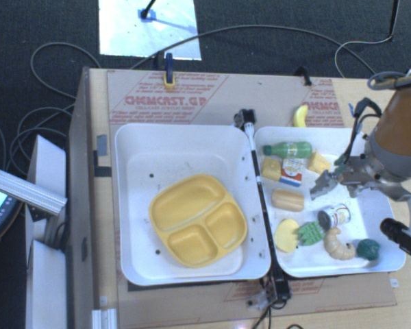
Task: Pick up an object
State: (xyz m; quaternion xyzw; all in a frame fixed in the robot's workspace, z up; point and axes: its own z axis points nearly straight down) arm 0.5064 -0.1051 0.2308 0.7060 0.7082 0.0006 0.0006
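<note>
**Approach over the right bin, before any grasp**

Tool poised above the right bin, between the beige block and the can; jaw state impossible to tell, nothing seen gripped. Bottle, yellow slice and pale curved piece lying close by. Yellow tray alone in the left bin. Next, judged: pick one target, centre above it, descend.

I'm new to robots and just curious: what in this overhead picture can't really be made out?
- Gripper: blurred and small in the camera view; finger state unclear.
- Arm: cut off by the right edge.
- Can label: too small to read.
- Right bin: far right corner hidden by the arm.
</note>
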